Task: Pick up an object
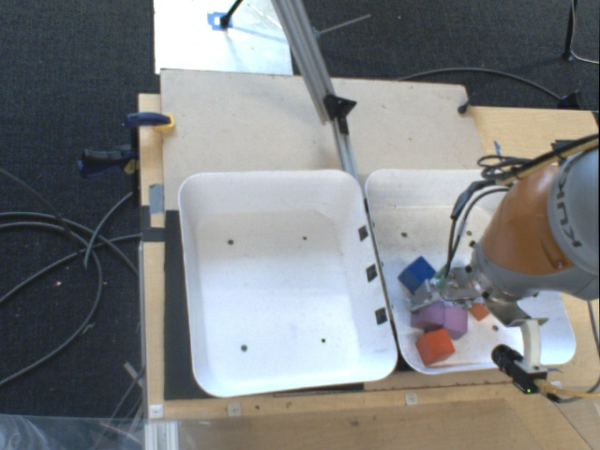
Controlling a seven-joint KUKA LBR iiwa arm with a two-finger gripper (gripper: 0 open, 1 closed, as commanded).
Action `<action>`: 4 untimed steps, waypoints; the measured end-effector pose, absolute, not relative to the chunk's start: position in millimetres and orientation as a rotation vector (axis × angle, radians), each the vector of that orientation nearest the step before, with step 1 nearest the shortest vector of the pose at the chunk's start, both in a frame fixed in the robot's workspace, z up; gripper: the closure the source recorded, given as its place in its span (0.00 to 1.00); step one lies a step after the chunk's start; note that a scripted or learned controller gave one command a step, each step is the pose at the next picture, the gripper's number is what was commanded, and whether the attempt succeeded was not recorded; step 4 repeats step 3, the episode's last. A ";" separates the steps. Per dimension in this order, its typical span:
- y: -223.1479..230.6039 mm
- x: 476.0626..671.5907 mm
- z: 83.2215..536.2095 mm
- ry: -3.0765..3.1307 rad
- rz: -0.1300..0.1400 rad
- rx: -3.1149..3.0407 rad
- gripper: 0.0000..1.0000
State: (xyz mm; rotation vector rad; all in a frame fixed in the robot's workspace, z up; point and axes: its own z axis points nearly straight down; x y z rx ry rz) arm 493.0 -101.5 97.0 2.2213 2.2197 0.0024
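The right bin [394, 204] holds a blue cube [416, 273], a purple block [444, 319] and a red-orange block [435, 347] grouped near its front left. A small orange piece [479, 312] shows just right of the purple block. My gripper [429, 295] is down in this bin, between the blue cube and the purple block and close against both. The arm's orange band [525, 232] and wrist cover the bin's right part.
The left bin [272, 279] stands beside the right one, with a shared wall bearing black clips [371, 272]. A metal pole [309, 54] slants over the bench at the back. Black cables [487, 190] loop off the arm.
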 end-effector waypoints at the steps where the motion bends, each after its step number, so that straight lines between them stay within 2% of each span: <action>1: -100.2 494.6 107.3 2.223 0.006 2.215 1.00; 2: -18.7 486.8 193.9 2.235 0.014 2.203 1.00; 3: 74.5 511.0 189.9 2.238 0.007 2.206 1.00; 4: 74.5 511.0 189.9 2.238 0.007 2.206 1.00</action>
